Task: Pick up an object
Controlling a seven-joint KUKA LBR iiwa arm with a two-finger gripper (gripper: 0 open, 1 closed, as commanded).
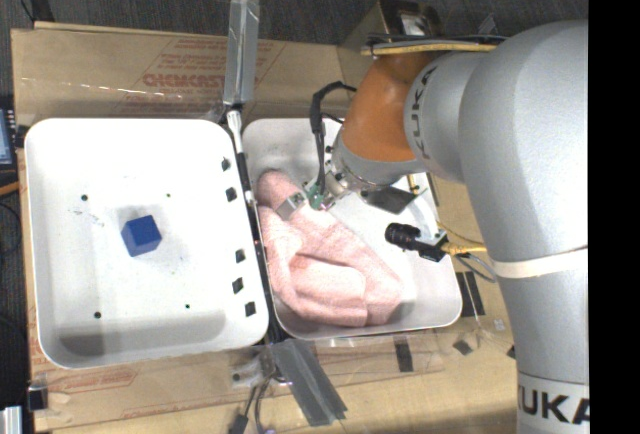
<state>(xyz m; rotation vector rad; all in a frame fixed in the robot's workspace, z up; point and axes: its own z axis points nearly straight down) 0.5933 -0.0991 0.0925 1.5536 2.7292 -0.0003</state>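
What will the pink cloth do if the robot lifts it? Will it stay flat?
Probably not. The pink cloth lies bunched in soft folds, so it looks floppy and would likely droop and hang from the gripper. It looks light for its size, though a pinch on one fold might slip off.

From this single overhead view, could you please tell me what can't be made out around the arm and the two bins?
- Tool: too small and shadowed under the wrist to tell its state or whether it grips the pink cloth.
- Right bin: its right side and part of its floor are covered by the arm.
- Under the pink cloth: anything beneath it is hidden.
- Blue cube in the left bin: plainly visible.
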